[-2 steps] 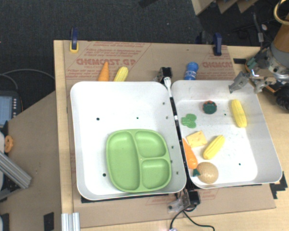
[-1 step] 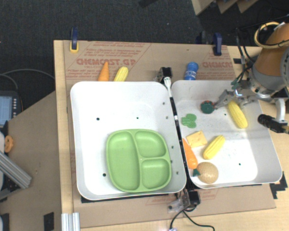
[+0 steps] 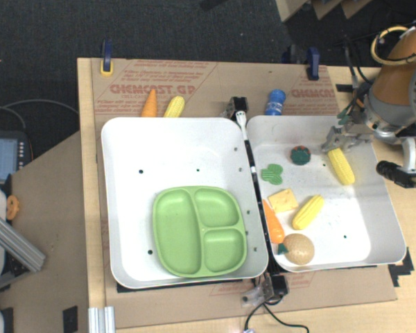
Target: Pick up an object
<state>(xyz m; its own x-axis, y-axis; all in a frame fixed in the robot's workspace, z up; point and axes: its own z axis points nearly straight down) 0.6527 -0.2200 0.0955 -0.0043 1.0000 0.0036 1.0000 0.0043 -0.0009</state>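
While nothing is lifted yet, going L to R: green three-compartment plastic plate [image 3: 198,230] sits in the left white bin [image 3: 125,158]. In the right white bin [image 3: 374,227], near its far edge, lies the yellow plastic corn cob [image 3: 341,166], just beside the gripper [image 3: 341,140]. Jaws' state: can't tell, too blurred. Cob prob. light, stiff, a bit slick; best taken across its narrow middle.

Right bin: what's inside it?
Right bin holds two corn cobs, a dark green ball, green leaf piece, cheese wedge, carrot, tan round. Anything beneath them is hidden.
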